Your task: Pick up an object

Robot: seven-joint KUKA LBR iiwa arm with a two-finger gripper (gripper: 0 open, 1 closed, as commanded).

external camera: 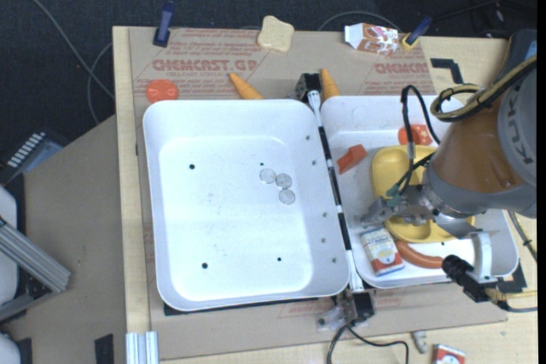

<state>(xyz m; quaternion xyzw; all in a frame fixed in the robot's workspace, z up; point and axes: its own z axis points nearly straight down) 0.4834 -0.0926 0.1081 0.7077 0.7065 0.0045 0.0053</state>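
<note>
Yellow object [389, 170]: what does it look like? /K

Rounded, glossy, plain yellow, no print. More yellow shows nearer the camera at the arm's edge. Can't tell if that's the same piece. /R

Layout, near to far? /K

All in the bin under the arm [367, 117]. Nearest is a small carton [380, 251] with red-orange print, by the near wall. An orange sausage-shaped piece [420, 257] lies just beside it, on the arm's side. Next back is the gripper [391, 204], low inside the bin, between the carton and the yellow object. The yellow object lies just beyond the gripper, very close. Can't tell if they touch. /R

Gripper apart or together? /K

Can't tell, the wrist covers it. /R

Farther back? /K

An orange block [351, 156] sits near the wall facing the other bin, level with the yellow object. A red-orange piece [415, 135] lies beyond the yellow object. The other bin [213, 226] has three small greyish discs [277, 183] clustered mid-floor. On the counter [205, 55] past the bins is a tan bread-shaped piece [275, 32]. /R
</note>
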